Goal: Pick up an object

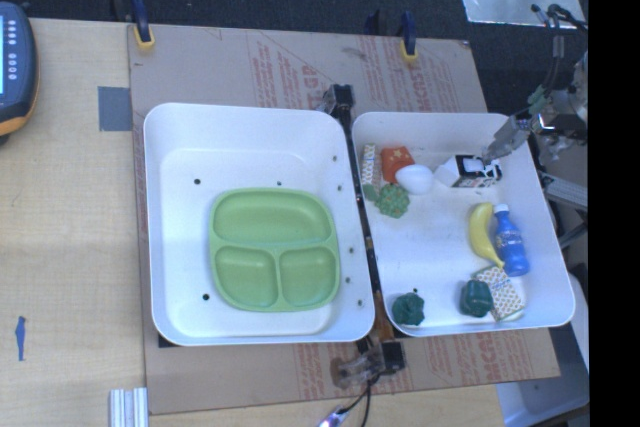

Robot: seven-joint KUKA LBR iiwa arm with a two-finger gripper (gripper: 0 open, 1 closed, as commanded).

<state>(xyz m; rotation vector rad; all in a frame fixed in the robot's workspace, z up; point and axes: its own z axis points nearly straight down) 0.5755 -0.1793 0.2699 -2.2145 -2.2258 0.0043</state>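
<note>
Hand hovers at right bin's far rim over tan bench.

The robot's gripper is a thin grey finger by the right bin, with grey metal parts behind it.

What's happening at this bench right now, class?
A robot arm reaches in from the right, its pincer over the far edge of the right bin, near a small black-and-white item. Nothing is visibly held. That bin also holds a banana, a blue bottle and other small objects. The left bin holds a green divided tray.
</note>
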